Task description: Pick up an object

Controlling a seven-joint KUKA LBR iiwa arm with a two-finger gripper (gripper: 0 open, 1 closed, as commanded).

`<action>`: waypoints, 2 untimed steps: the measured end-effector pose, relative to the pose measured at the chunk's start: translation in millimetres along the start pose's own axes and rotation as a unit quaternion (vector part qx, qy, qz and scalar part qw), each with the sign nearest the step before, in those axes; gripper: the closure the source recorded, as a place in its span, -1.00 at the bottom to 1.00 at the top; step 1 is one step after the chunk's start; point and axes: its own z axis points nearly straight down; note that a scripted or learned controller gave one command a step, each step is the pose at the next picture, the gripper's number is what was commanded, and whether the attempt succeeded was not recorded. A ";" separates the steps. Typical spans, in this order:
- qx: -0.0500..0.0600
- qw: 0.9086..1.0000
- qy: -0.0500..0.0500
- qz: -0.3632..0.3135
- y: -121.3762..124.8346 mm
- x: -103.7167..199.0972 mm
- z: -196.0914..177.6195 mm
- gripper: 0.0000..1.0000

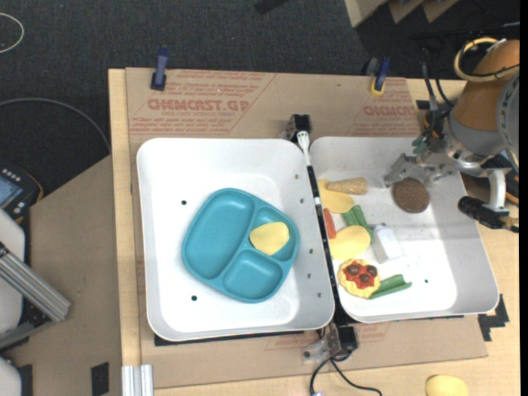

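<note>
My gripper (419,173) is low over the far right part of the right bin (462,295), its fingers spread open with nothing between them. A brown round patty (410,195) lies on the bin floor just in front of the fingertips. Further left in the same bin lie a tan bread piece (346,186), a pale yellow slice (337,202), an orange carrot stick (329,222), a green piece (356,217), a yellow lump (351,240), a white block (386,244), a small pizza (359,276) and a green bean (393,285).
The left bin (165,188) holds a blue divided plate (223,246) with a yellow item (269,238) in one compartment. A black clip (299,127) sits where the two bins meet. The arm's grey and orange body (487,97) rises at the right.
</note>
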 end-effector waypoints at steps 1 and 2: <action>-0.003 1.000 -0.006 0.000 -0.5 -3.0 -12.8 1.00; -0.011 1.000 -0.010 0.001 21.3 19.8 -247.9 1.00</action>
